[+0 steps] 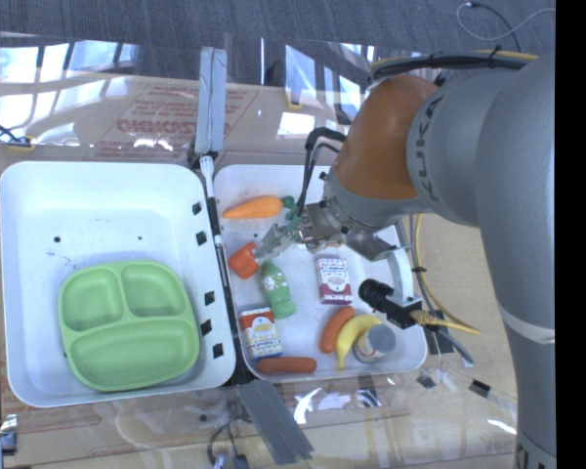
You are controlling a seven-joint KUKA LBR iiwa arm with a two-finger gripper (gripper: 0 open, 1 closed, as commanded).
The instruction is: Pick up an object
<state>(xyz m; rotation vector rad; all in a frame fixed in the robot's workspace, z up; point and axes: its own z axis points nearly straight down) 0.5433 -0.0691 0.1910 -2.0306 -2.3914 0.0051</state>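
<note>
Grey arm w/ orange band (391, 140) comes in from right of frame, wrist over the right shallow white bin (236, 189). Two-finger gripper (273, 244) sits mid-frame, pointing left-down, tips just above the green plastic bottle (277, 289) and just right of the small orange-red toy piece (242, 260). Fingers look slightly spread, nothing visibly between them; contact w/ bottle or orange piece can't be confirmed from this angle.

Right bin contents: orange toy carrot w/ green top (256, 206) at upper left of the bin, near gripper but apart. Red-white small carton (333, 279) centre. Orange-labelled juice box (261, 332) lower left. Red-brown toy sausage (286, 365) along bottom edge. Yellow toy banana (353, 334) lower right, touching an orange-red elongated toy (334, 328) on its left and a grey round can (376, 345) on its right.

Left shallow white bin (39, 203) holds a green three-compartment plastic plate (127, 325), lower half of the bin.
</note>
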